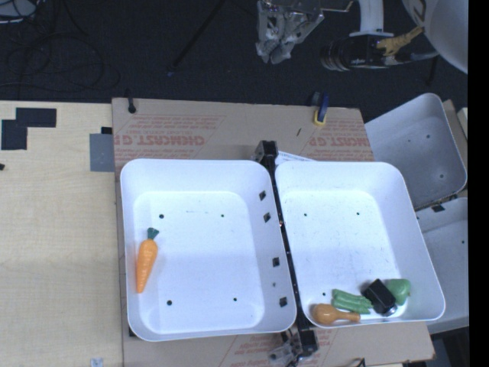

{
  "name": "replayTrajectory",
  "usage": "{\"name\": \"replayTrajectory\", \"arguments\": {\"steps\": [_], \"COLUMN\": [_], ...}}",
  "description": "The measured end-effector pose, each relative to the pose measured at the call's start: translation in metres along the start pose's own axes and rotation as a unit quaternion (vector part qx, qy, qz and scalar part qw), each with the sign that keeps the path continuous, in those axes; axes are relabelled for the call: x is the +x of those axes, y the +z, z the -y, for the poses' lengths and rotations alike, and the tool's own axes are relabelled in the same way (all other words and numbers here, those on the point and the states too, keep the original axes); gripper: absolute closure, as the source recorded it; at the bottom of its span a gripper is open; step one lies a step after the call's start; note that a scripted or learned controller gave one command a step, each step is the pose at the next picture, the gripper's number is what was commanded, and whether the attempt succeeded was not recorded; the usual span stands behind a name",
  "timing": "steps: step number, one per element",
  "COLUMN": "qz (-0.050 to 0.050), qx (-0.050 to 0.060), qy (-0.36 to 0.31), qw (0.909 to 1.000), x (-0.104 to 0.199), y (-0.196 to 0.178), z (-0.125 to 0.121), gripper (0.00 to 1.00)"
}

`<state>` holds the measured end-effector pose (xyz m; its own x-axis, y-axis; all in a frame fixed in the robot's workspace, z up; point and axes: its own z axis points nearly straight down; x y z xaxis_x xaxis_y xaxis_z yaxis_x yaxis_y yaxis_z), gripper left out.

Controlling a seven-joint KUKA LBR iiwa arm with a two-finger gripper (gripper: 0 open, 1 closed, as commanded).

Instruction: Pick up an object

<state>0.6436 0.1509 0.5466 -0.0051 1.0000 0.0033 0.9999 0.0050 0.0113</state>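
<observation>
- Pincer (281, 33) hangs well above the bins at the far edge; can't tell its state.
- Carrot (146, 260) lies alone by the left bin's (195, 176) left wall: likely light, stiff, slick plastic; grip across mid-body.
- Wall close on one side may crowd a finger.
- Right bin (344, 176) near corner: orange pear-shaped toy (333, 314), green pod (351, 301), black block (380, 297), green lump (399, 287), clustered and touching; harder pick.

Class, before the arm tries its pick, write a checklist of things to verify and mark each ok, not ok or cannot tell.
1. Gripper raised beyond both bins: ok.
2. Fingers open: cannot tell.
3. Orange toy carrot lies alone in the left white bin, free to approach: ok.
4. Black block free of neighbours: not ok, it rests against the green pod-shaped toys.
5. Tan pear-shaped toy away from the right white bin wall: not ok.
</observation>
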Motion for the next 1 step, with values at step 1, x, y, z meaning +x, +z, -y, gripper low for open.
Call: {"name": "replayTrajectory", "arguments": {"steps": [1], "qz": [0.004], "qx": [0.013], "qy": [0.006], "qw": [0.9999], "x": [-0.0681], "y": [0.1085], "z": [0.0018], "gripper": [1.00]}}
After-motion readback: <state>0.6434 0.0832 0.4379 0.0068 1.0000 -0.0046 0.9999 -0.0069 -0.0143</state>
